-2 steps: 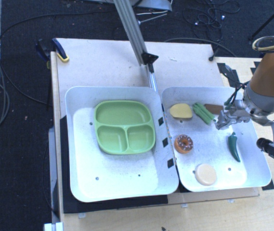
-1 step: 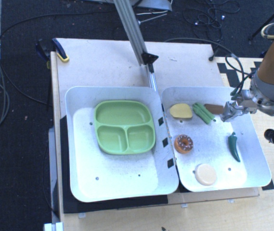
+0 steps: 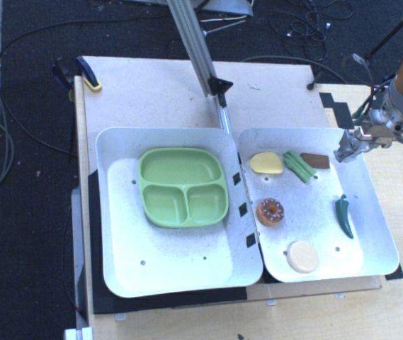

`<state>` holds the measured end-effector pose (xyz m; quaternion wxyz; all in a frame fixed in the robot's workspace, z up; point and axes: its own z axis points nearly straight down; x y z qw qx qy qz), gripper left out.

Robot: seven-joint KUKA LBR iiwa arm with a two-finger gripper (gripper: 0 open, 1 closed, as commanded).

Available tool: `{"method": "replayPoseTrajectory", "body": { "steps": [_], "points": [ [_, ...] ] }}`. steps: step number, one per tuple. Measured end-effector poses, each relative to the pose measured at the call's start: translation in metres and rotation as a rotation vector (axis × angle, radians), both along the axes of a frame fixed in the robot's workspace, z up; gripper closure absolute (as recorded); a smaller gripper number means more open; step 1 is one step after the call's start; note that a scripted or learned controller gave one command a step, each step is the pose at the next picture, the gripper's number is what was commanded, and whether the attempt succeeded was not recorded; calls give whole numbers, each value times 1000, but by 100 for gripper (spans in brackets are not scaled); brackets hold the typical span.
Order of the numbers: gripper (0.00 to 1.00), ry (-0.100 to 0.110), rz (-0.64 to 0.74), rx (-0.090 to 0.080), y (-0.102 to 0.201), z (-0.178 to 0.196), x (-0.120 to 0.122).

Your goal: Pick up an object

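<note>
- Two white bins are set side by side on the bench; the right bin (image 3: 371, 211) is taken as landmark.
- The gripper (image 3: 348, 149) is seen over the right bin's far right rim, just right of the brown piece (image 3: 316, 161); nothing is seen between its tips.
- Finger state: too small and blurred, so it cannot be told whether they are apart or together.
- Candidate objects, all inside the right bin: yellow piece (image 3: 266, 163) at the far left, green stalk (image 3: 299, 167) beside it and touching the brown piece, donut (image 3: 270, 212) near the left wall, green pepper (image 3: 343, 217) toward the right wall, pale disc (image 3: 303, 256) at the near end.
- A green tray (image 3: 184, 187) is lying in the left bin, well apart from the right bin's contents.
- Step judged: approach, no grasp made yet.
- The pepper or the disc is judged the cleaner target, each lying apart from its neighbours.
- The stalk and brown piece are better avoided: being in contact, one may be nudged by a closing jaw.
- Descent should be centred on the object, with the jaws set across its narrow side, clear of the bin wall.
</note>
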<state>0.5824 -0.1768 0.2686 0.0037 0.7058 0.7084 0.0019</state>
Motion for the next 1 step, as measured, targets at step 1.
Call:
{"method": "replayPoseTrajectory", "body": {
  "steps": [1],
  "points": [
    [100,5,4,4,57,4,7]
  ]
}}
